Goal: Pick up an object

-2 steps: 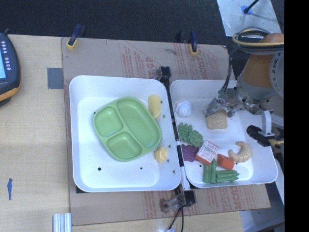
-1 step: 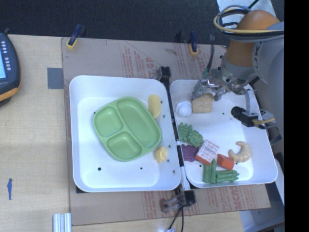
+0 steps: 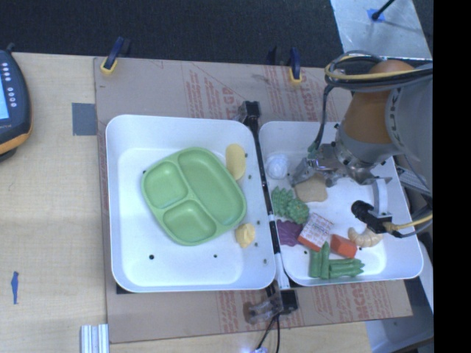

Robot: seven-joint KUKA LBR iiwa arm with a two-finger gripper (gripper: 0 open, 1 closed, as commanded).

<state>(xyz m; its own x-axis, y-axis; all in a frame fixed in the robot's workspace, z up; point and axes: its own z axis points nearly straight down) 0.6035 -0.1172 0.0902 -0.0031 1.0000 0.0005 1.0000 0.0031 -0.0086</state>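
Robot gripper (image 3: 315, 169) low in the right bin (image 3: 412, 259), over a tan lump (image 3: 312, 191).
Finger state unclear; lump looks light and rounded, best pinched across its middle.

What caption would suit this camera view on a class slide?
KUKA arm's gripper lowered over toy food in the right bin; green divided tray in the left bin.

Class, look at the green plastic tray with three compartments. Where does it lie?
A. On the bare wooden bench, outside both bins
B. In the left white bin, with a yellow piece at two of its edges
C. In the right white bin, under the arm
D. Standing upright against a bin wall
B: the green plastic tray with three compartments lies flat in the left white bin, with one yellow piece at its upper right edge and another at its lower right.
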